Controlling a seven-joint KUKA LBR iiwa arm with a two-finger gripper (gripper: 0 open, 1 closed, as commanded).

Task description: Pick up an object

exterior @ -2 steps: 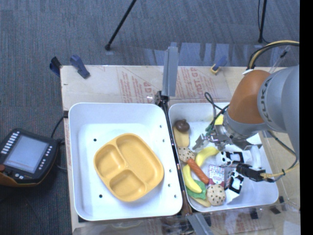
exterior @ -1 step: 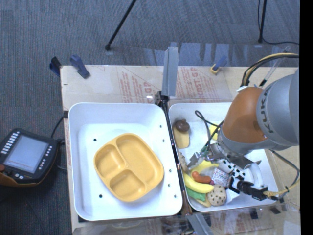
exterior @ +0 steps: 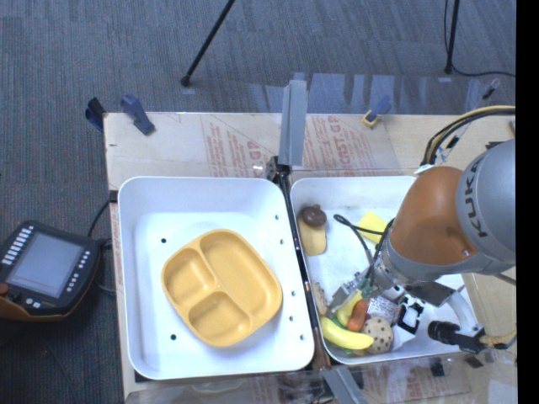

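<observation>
My gripper (exterior: 364, 300) is low in the right bin (exterior: 354, 188), over a cluster of toy food near the bin's front left corner. Under and around it lie a small orange-red piece (exterior: 360, 314), a green piece (exterior: 344, 310), a yellow banana (exterior: 345, 336) and a speckled round cookie (exterior: 380, 335). The wrist hides much of what sits directly below it. Further back in the same bin stand a pale yellow piece with a brown top (exterior: 312, 229) and a flat yellow piece (exterior: 373, 222).
The left bin (exterior: 143, 217) holds a yellow divided plate (exterior: 221, 286). The arm's orange band (exterior: 425, 225) and grey body cover the right bin's right half. A grey post (exterior: 293, 129) rises behind the wall shared by the bins. A teach pendant (exterior: 42, 268) lies off the bench at left.
</observation>
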